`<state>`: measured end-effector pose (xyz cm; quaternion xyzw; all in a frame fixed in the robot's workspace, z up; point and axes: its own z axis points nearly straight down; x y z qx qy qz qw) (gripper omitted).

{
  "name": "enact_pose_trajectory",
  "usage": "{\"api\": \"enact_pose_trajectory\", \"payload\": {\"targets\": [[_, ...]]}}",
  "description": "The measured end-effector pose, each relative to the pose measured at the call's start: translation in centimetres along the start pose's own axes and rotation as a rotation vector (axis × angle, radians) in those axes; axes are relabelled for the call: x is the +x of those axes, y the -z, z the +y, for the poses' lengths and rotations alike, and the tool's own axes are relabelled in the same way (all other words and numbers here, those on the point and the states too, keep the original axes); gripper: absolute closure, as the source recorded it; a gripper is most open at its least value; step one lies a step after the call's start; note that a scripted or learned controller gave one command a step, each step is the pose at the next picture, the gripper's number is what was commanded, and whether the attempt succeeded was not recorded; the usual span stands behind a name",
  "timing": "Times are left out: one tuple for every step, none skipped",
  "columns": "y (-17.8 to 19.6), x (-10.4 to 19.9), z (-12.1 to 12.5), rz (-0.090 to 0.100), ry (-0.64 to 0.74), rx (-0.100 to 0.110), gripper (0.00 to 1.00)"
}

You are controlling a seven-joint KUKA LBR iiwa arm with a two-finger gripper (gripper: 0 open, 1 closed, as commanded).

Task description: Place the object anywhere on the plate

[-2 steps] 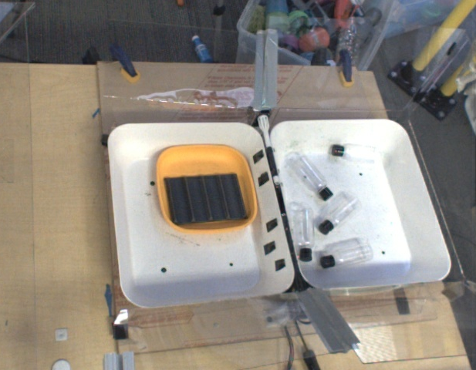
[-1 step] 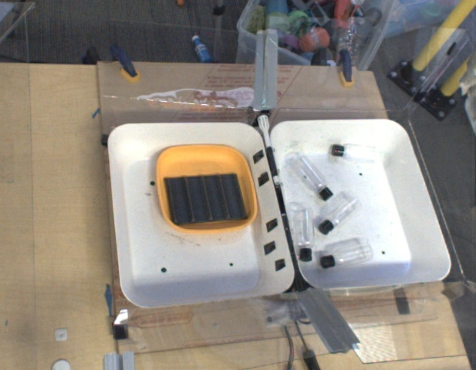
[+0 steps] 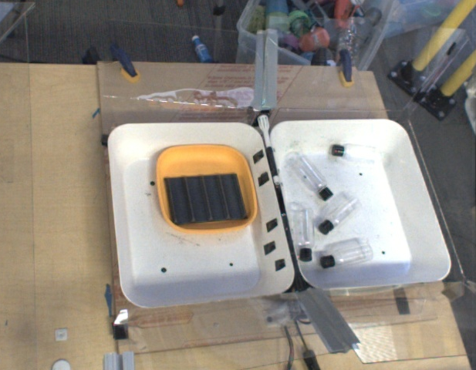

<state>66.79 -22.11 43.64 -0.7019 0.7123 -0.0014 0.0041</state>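
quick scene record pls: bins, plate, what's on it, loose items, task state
left bin: holds the orange plate
on plate: dark ribbed block, lying flat
right bin: clear vials with black caps, lying scattered
vials: about five; one near the top, one at the bottom, others between
divider: where the bins meet, with black tabs
task state: block already lies on the plate

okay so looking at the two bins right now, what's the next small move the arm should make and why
Probably bring the gripper in over the right bin and down onto one clear vial, likely this one lying apart near the front. The vials all lie in that bin, while the orange plate in the left bin carries just a dark ridged block.
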Motion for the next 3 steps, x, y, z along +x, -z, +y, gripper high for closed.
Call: {"api": "enact_pose_trajectory", "payload": {"targets": [[-0.04,-0.04,0.0,-0.001,0.23,-0.001,1.0],[-0.09,-0.6,0.02,-0.002,0.644,-0.003,1.0],[-0.1,-0.59,0.11,-0.002,0.698,-0.005,1.0]]}}
